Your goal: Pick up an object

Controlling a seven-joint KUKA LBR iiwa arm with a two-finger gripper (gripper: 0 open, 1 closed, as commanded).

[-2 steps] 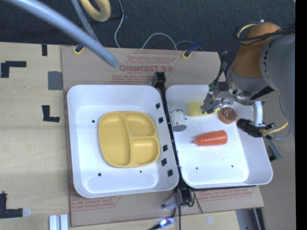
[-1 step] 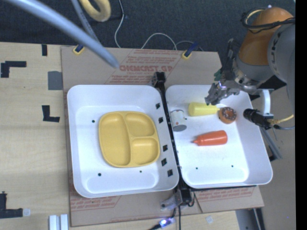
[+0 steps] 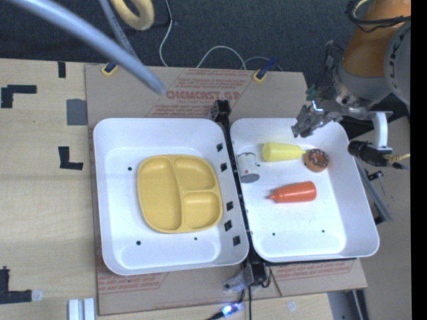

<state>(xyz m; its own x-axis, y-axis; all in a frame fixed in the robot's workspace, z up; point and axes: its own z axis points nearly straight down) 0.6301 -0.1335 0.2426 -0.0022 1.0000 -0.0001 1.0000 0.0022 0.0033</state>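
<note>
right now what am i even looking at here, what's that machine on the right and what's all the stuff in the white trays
You are looking down at a slant from one fixed camera above a bench. The grey robot arm with an orange band reaches in from the right; its dark end effector hovers at the upper edge of the right shallow white bin, holding nothing. That bin contains a yellow squeeze bottle, a red-orange squeeze bottle, a small brown doughnut-like toy and a small silvery cylinder. The left shallow white bin holds a yellow divided plastic plate.
</note>
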